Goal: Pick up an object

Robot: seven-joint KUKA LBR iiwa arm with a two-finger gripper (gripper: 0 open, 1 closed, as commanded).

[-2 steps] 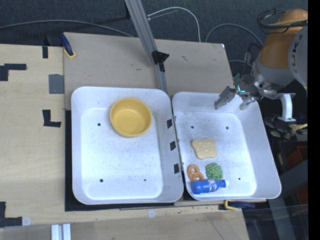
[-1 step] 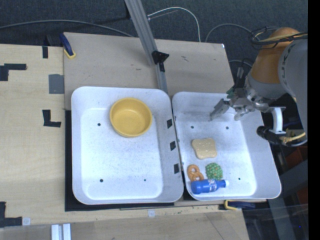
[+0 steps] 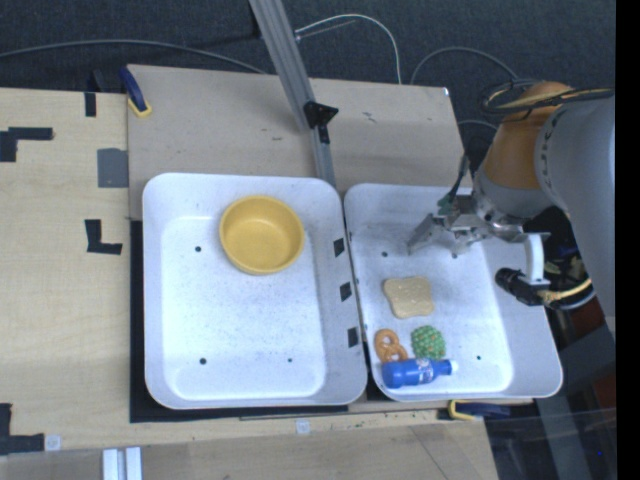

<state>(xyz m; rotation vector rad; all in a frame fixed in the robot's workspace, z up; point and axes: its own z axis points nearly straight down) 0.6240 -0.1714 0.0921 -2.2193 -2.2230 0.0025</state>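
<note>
We are observing the gripper hovering over the right bin, fingers spread wide and gripping nothing. Just below it, toward the camera, a pale tan, flat, squarish piece is lying apart from the fingers. Beyond that are lying a pretzel, a green knobbly item and a blue bottle. Far left, a yellow bowl is sitting in the left bin.

Robotics lab test cell, not a home: plywood counter marked with black tape bits, two white bins set side by side on a dark mat, grey industrial arm with orange band, loose cables over dark carpet (metal camera pole clamped at the back edge)
</note>
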